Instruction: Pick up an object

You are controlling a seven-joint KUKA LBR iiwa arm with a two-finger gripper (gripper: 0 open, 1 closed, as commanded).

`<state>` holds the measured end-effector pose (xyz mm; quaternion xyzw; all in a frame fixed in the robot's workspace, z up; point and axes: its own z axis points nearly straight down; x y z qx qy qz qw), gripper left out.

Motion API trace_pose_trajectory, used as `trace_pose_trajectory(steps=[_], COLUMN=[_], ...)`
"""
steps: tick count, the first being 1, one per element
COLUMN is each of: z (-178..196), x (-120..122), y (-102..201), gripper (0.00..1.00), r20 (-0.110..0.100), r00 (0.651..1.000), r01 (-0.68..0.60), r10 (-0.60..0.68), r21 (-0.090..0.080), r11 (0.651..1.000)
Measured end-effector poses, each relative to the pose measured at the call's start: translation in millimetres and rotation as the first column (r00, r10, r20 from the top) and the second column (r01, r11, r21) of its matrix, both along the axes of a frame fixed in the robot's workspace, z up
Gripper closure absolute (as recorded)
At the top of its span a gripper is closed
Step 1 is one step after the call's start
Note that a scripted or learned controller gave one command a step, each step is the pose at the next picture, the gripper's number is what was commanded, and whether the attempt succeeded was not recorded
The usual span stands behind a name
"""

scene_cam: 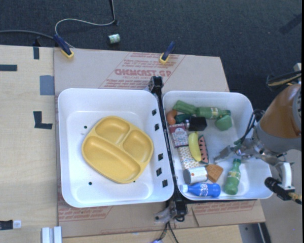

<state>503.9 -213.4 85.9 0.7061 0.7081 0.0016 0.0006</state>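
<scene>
The right bin point(243, 101) holds several small items: a yellow banana point(194, 147), a small green bottle point(233, 180), a blue bottle point(203, 190), a white can point(195, 175), a brown wedge point(215, 172), and a long green bottle point(198, 110) at the far side. My gripper point(232, 153) hangs over the right half of this bin, just above the small green bottle and to the right of the banana. Its fingers look open with nothing between them.
The left bin point(71, 135) contains a yellow divided plate point(116, 148). Both bins sit on a cardboard sheet point(137, 70) held by yellow clamps. A black item point(196, 123) and a red-and-white packet point(178, 134) lie near the divider between the bins.
</scene>
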Motion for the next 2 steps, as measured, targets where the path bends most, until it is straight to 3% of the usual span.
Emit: trace_pose_trajectory(steps=[1, 2], z=[0, 0], x=[46, 82], y=[58, 69], gripper=[0.0, 0.0], r20=[0.002, 0.001], r00=[1.0, 1.0], r01=[0.0, 0.002], r10=[0.0, -0.002], r21=[-0.003, -0.003], r11=[1.0, 1.0])
